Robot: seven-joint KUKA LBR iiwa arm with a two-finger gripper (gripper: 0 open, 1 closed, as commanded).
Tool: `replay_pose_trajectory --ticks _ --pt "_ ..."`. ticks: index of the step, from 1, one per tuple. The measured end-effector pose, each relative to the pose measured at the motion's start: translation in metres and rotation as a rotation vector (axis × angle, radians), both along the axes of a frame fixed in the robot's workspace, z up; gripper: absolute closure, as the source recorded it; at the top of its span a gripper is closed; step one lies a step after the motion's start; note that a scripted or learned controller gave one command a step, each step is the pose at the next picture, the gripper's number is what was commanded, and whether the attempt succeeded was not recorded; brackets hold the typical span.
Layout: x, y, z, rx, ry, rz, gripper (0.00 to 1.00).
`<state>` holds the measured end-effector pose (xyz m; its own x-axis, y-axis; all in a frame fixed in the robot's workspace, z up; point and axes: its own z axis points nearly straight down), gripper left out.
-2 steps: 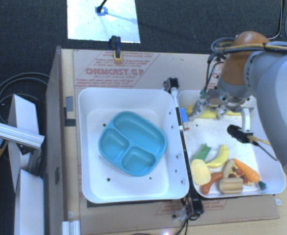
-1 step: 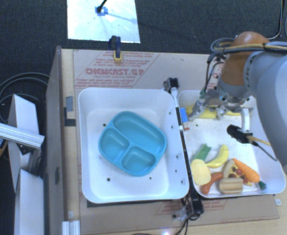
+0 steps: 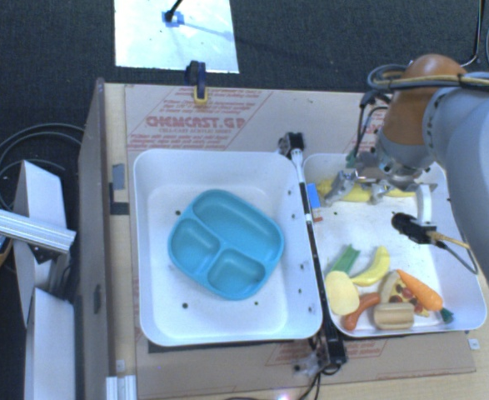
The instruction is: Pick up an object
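Observation:
My gripper [image 3: 356,190] is low at the far end of the right bin [image 3: 469,307], its fingers spread apart. A yellow toy [image 3: 356,196] lies right under it, partly hidden, and shows between the fingers; I cannot tell whether they touch it. Nearer the front of that bin lie a yellow banana [image 3: 376,267], a green piece [image 3: 344,258], a pale yellow round fruit [image 3: 341,292], an orange carrot [image 3: 421,289], a pizza slice [image 3: 402,292] and a tan bread piece [image 3: 393,315].
The left bin [image 3: 157,307] holds a blue divided plate [image 3: 225,242]. A ridge [image 3: 309,240] with clips separates the two bins. The grey arm [image 3: 469,132] comes in from the right above the right bin's far corner.

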<state>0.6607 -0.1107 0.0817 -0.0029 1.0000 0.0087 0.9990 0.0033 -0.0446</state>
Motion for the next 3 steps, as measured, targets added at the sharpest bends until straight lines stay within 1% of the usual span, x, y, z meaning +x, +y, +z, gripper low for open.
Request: replay_pose_trajectory --ticks 1,2,3 --pt "-0.0017 0.0142 -0.0006 -0.022 0.0 -0.001 0.0" --pt "-0.0016 0.0127 -0.0008 -0.018 0.001 -0.003 0.0" --pt "-0.0019 0.0131 -0.0008 -0.019 -0.001 -0.002 0.0"
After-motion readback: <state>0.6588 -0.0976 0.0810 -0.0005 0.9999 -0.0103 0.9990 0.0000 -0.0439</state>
